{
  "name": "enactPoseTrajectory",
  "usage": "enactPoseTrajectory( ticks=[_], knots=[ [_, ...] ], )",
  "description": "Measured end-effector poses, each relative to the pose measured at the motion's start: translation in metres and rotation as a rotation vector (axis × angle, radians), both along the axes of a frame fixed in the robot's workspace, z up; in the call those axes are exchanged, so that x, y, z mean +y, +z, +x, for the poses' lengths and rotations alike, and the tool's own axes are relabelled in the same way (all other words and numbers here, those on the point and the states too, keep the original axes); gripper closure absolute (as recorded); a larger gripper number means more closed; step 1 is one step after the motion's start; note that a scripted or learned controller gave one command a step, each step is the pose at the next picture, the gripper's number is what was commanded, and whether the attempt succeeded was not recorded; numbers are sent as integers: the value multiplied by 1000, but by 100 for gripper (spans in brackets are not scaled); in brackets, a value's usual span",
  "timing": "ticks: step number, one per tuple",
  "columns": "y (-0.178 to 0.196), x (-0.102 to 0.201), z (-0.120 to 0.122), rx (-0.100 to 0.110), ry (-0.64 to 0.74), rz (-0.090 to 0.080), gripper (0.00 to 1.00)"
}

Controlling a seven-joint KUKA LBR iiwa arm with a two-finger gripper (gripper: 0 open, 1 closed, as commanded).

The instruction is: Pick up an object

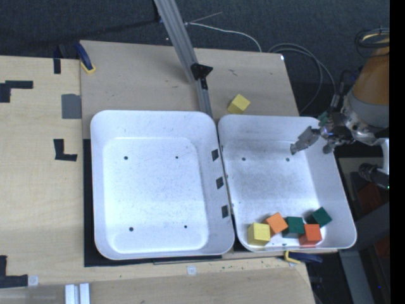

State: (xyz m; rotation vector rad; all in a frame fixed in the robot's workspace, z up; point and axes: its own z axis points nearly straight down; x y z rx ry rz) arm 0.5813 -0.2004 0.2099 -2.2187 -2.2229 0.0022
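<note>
Desk (158,62): light wood surface under both bins, with dark tape marks toward 9 o'clock and a blue-and-yellow clip near 11 o'clock.
Left bin (155,122): shallow white tray, the larger-looking of the two, lying at the centre and toward 7 o'clock; its floor shows four small dark dots.
Right bin (266,170): shallow white tray touching the left bin along its side, toward 4 o'clock; blocks gather in its corner at 5 o'clock.
Arm (373,87): grey body with an orange band, entering at 3 o'clock above the right bin's far corner.
Metal rail (180,30): grey bar slanting from 12 o'clock down to the gap between the bins, with a black clamp on it.
Gripper (304,144): dark jaws pointing toward the right bin's upper part, at about 3 o'clock; whether they are released or clenched I cannot tell, and nothing shows between them.
Yellow block in bin (259,232): leftmost of the cluster, near the bin's lower rim.
Orange block (276,222): just beside the yellow one.
Green blocks (295,225): one beside the orange block, another further toward 4 o'clock.
Red-orange block (312,234): between the two green ones, against the rim.
Loose yellow block (239,103): on the desk outside the bins, toward 1 o'clock.
</note>
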Motion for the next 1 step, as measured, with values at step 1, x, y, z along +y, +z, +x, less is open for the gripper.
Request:
enactPoseTrajectory(
  ticks=[1],
  knots=[
    [56, 115, -13, -4, 8, 3, 0]
  ],
)
